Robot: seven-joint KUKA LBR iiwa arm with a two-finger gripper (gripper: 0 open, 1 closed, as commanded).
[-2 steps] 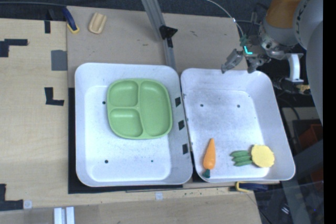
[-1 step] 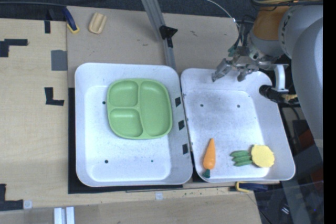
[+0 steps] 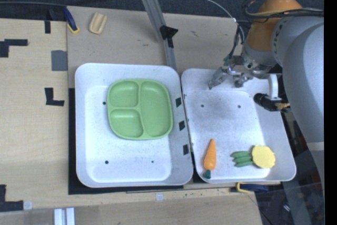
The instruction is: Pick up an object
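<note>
Camera view: gripper is seen open and empty at the right bin's far edge; toy carrot, long axis running near-to-far, is placed well apart toward the near edge.

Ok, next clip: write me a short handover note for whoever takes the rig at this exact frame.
Gripper: over the far end of the right bin, nothing seen between the jaws.
Right bin, near end: toy carrot and a yellow and green toy, lying apart.
Left bin: green divided plate.
Done: nothing picked yet.
Left: choose an object, descend, grasp, lift.
</note>
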